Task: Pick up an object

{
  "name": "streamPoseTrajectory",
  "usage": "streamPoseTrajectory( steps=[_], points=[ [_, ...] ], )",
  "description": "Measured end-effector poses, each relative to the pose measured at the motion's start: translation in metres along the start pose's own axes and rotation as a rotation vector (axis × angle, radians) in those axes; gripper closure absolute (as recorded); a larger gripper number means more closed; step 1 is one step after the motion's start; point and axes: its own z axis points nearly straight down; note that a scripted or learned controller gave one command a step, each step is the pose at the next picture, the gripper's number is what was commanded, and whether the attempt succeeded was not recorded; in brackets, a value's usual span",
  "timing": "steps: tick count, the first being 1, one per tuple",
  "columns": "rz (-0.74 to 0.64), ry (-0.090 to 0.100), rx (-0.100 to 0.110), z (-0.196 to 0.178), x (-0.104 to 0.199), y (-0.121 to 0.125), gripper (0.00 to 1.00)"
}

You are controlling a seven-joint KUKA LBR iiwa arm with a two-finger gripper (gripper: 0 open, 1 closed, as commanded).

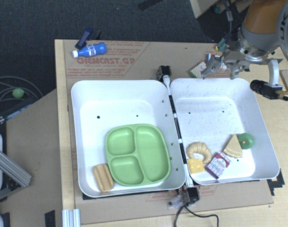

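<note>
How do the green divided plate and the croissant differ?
The green divided plate lies in the left bin; the croissant lies in the right bin.
The plate is pale green and flat, with three compartments; the croissant is tan and curled into a ring-like arc.
The plate is far larger than the croissant.
The plate has a tan bread-like piece beside it; the croissant touches a yellow cheese block.
Both sit near their bins' front edges.
</note>
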Motion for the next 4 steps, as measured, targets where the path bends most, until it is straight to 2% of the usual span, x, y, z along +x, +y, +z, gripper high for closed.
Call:
streamPoseTrajectory(
  steps=[1,2,3,4],
  points=[
    [0.002,-0.001,0.003,0.085,-0.075,-0.038,0.00],
    [0.002,-0.001,0.001,0.092,-0.102,-0.146,0.00],
    [-0.004,0.010,0.003,0.156,-0.111,-0.140,0.00],
    [-0.004,0.009,0.002,0.155,-0.113,-0.183,0.00]
  ],
)
